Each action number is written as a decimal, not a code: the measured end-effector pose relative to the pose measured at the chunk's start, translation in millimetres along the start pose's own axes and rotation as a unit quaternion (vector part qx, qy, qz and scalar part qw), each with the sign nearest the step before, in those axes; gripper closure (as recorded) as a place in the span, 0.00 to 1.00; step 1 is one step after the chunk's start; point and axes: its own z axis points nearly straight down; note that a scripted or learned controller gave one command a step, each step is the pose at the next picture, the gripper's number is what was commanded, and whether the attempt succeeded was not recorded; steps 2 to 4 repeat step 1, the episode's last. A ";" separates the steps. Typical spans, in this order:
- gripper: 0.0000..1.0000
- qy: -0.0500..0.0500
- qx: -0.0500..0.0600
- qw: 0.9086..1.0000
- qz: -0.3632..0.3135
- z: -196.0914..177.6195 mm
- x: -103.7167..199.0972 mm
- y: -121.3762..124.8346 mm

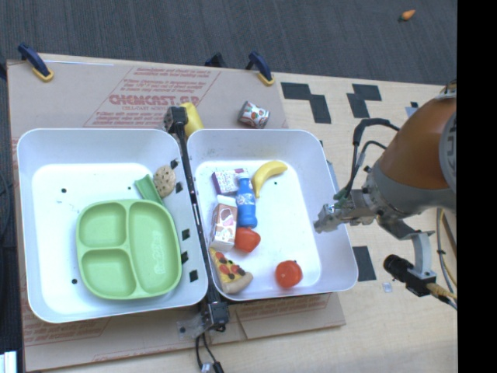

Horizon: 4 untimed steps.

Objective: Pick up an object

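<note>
The right bin [311,150] holds a yellow banana [268,173], a blue bottle [245,203], two small cartons [224,224], a red tomato-like piece [247,241], a pizza slice [230,272] and a red round fruit [288,273]. My gripper [328,220] hangs at the bin's right rim, to the right of the objects and above the red round fruit. It touches none of them, and nothing shows between its fingers.
The left bin [31,231] carries a green divided plate [129,249], a green strip [147,188] and a cookie [164,180]. A crumpled wrapper [254,115] lies on the bench behind the bins. Clamps [262,67] sit along the back edge.
</note>
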 end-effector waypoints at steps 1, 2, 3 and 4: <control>1.00 0.000 0.000 1.000 0.000 -0.3 -0.1 0.0; 1.00 0.000 0.000 1.000 0.000 -0.3 -0.1 0.0; 1.00 0.000 0.000 1.000 0.000 -0.3 -0.1 0.0; 1.00 0.000 0.000 1.000 0.000 -0.3 -0.1 0.0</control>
